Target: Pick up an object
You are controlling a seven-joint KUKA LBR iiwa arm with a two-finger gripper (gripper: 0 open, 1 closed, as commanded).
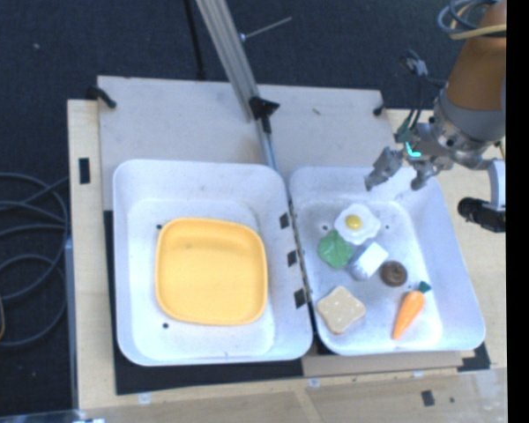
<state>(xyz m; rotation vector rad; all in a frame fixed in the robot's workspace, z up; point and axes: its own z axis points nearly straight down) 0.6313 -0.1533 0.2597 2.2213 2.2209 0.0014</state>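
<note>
My gripper (398,174) hangs open over the far edge of the right bin (450,324), with nothing between its two fingers. Below it in that bin lie a fried egg (356,223), a green leafy piece (334,252), a small grey-white can (368,260), a brown round piece (393,274), a slice of bread (340,309) and an orange carrot (407,314). The fried egg is the nearest of them, a little down and left of the fingers.
The left bin (132,192) holds a yellow square plate (212,270). A slanted metal pole (234,55) rises from the back of the bench between the bins. Cables lie on the dark floor at the left.
</note>
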